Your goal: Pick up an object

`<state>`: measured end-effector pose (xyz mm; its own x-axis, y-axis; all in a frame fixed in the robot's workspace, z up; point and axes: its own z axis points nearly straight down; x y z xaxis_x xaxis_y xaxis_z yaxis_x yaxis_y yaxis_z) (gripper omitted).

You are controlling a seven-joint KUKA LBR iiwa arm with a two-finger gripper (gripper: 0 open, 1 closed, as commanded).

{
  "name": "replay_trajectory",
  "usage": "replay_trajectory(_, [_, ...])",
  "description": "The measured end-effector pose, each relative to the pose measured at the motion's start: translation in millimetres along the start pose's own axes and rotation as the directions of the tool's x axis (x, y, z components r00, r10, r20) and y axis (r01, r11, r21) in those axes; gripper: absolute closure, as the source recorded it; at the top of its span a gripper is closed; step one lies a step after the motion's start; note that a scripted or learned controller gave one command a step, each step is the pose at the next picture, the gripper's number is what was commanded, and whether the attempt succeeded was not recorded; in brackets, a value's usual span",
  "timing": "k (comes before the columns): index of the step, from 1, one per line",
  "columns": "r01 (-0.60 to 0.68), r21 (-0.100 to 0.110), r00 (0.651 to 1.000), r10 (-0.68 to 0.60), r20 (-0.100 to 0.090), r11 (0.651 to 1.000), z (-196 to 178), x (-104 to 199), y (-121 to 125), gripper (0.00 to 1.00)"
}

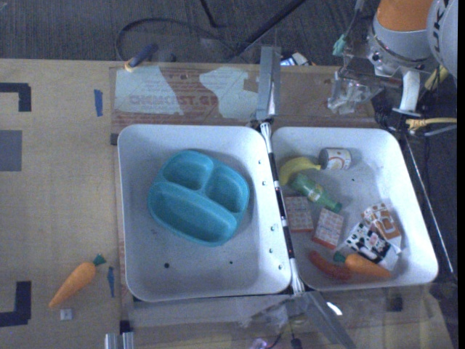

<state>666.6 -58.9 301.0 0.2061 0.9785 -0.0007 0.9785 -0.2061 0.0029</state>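
Observation:
My gripper (346, 94) hangs above the bench just behind the right bin's (414, 195) far edge, with nothing visibly held. Several small items lie in that bin. A yellow banana (296, 167), a green bottle (317, 193) and a small can (335, 158) sit at the far left. Two flat printed cards (328, 228) lie in the middle. A red sausage-like piece (327, 265), an orange carrot (365, 267), a black-and-white carton (368, 243) and an orange-white box (384, 221) crowd the near right corner.
The left bin (138, 253) holds a blue divided plate (199, 195). Another toy carrot (73, 283) lies on the bench outside the bins at the near left. A metal divider (267, 93) stands behind the seam between the bins.

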Motion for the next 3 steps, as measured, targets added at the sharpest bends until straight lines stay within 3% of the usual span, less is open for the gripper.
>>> replay_trajectory(1, [-0.082, 0.005, 0.997, 0.082, 0.0, 0.997, 12.6, 16.3, -3.4, 1.0])
replay_trajectory(2, [-0.08, 0.001, 0.997, 0.08, 0.0, 0.997, 3.4, 61.6, -12.7, 1.0])
replay_trajectory(3, [-0.136, 0.005, 0.991, 0.136, 0.0, 0.991, 93.7, 95.6, -20.8, 1.0])
